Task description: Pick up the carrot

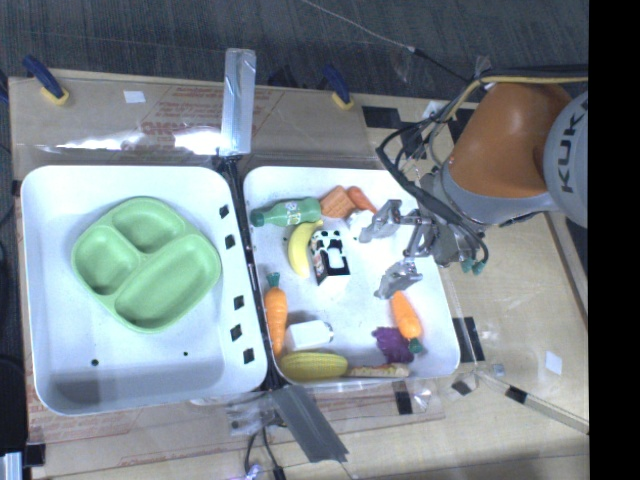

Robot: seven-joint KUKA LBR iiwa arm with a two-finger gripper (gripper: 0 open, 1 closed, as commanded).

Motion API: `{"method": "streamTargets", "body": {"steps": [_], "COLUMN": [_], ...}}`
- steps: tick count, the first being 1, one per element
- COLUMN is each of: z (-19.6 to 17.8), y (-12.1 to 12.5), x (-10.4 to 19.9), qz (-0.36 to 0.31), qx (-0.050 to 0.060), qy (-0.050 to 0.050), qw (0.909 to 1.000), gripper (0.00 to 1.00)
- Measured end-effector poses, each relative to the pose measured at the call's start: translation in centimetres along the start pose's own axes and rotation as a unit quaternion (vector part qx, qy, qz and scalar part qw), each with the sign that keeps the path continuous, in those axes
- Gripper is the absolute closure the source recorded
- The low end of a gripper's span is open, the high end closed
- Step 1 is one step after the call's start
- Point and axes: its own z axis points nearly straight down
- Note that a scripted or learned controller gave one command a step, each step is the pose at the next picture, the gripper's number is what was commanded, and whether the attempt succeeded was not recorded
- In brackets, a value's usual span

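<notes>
- We see a carrot [275, 313] lying by the left wall of the right bin [440, 313], just under the banana [300, 248].
- A second carrot [405, 315] lies well to the right of the banana, beside a purple thing [392, 344].
- The gripper [392, 250] hangs right of the banana, fingers spread wide, holding nothing.
- A green plate [147, 263] sits in the left bin [40, 298].

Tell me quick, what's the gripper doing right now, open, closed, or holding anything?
Gripper: open, holding nothing, fingers spread over the right bin just above a carrot.
</notes>
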Motion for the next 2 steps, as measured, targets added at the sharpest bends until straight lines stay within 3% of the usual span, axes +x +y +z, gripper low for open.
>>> {"method": "streamTargets", "body": {"steps": [1,2], "z": [10.6,12.1], "y": [-3.0,-3.1], "x": [0.1,4.9], "qz": [-0.093,-0.366], "qx": [0.000,-0.001], "qy": [-0.002,0.000], "qw": [0.9957,0.9308], "gripper": [0.00,0.00]}}
